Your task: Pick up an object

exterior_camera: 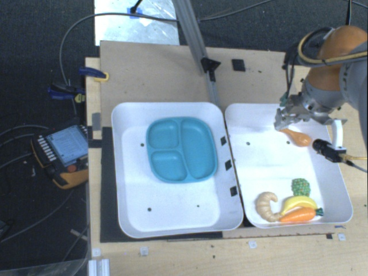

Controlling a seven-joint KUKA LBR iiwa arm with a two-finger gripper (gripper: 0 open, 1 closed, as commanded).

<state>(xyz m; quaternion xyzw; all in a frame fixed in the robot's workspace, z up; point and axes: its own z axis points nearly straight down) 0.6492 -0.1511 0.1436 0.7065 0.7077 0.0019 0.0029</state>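
**Jaws low over the right bin, beside an orange piece**

Two shallow white bins side by side on a counter [172,68], seen from above. Landmark throughout: the right bin [259,165].

Just left of the right bin, touching along the shared edge: the left bin [132,211], carrying a blue divided plate [182,150] with three compartments, set toward its far half.

At the right bin's far right corner: the grey arm [330,76] with its orange band, reaching in from the right, and the gripper [284,119] hanging low above the bin floor. Cannot tell how far apart the jaws stand, nor whether anything sits between them.

Just beside the gripper, on the right bin's floor: a small orange, drumstick-shaped piece [298,136], apparently lying free.

In the right bin's near right corner, a cluster pressed together: a tan croissant [267,204], a yellow banana [299,203], an orange carrot [299,215] and a green broccoli [300,186] just behind them.
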